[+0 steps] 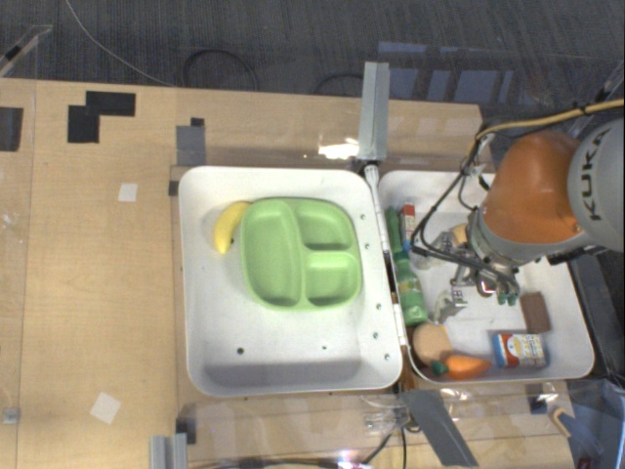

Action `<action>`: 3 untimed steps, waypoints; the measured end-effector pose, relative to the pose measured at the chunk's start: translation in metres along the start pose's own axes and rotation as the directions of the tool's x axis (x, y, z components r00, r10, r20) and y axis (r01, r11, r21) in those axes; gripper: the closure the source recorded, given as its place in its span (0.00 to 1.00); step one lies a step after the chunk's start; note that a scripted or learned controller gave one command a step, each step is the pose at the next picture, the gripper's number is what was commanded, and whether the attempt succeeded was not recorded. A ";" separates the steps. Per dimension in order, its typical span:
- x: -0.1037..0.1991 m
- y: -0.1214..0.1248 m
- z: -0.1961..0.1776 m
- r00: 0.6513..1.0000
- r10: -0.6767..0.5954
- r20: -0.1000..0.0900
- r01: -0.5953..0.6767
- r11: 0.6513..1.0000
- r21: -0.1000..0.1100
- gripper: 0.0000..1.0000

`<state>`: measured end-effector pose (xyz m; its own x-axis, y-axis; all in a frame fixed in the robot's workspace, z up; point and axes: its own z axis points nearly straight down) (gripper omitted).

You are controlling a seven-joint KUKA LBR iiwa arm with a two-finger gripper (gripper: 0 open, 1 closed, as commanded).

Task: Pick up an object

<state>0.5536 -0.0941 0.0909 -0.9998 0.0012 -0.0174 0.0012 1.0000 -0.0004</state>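
My hand (457,299) hovering mid right bin (576,306), can't tell its state. Carrot (461,365), bread roll (431,341) crowd near-left corner; worried I'll clip green packet (405,272), miss pick.

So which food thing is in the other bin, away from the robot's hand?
The yellow banana. It lies in the left bin beside the green tray, while the carrot, the small carton and the rest share the right bin under the gripper.

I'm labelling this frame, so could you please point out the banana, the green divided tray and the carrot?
banana (229,228), camera view, middle of its yellow curve.
green divided tray (269,257), camera view, floor of its long left compartment.
carrot (467,365), camera view, middle of its orange body.
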 end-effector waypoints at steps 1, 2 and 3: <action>-0.005 0.000 -0.015 1.000 -0.005 0.019 0.005 1.000 0.002 1.00; -0.067 -0.013 -0.152 0.982 -0.187 0.001 0.187 0.982 0.002 1.00; -0.109 -0.065 -0.130 0.879 -0.477 -0.006 0.477 0.879 -0.003 1.00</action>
<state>0.6600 -0.1589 0.2224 -0.8794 -0.4761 -0.0093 -0.4760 0.8794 -0.0058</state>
